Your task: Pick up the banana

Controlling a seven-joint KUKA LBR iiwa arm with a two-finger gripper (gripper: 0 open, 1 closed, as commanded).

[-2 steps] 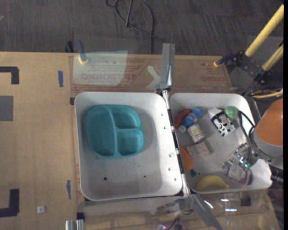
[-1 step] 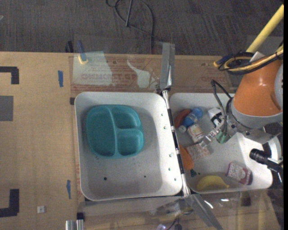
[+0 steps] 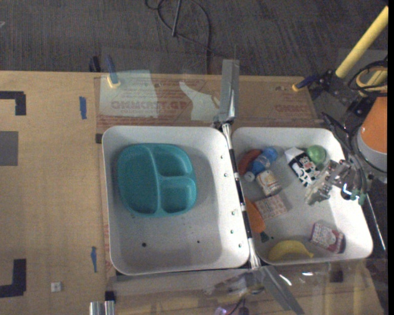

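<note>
A robotics lab: taped cardboard-topped table [image 3: 49, 203], two white bins [image 3: 117, 246], loose cables [image 3: 178, 18] on carpet.

From where I stand, the banana [image 3: 290, 250] lies tight against the near wall of the right bin [image 3: 357, 246], so that wall blocks any low approach from the near side. Just right of the banana sits a small pink packet [image 3: 325, 237]; left of it, an orange thing [image 3: 255, 219] lies along the bin's left wall. Farther back from the banana a card [image 3: 271, 205] lies flat. Between banana and the hand [image 3: 325, 186] the white floor is bare, and above the banana nothing stands.
</note>
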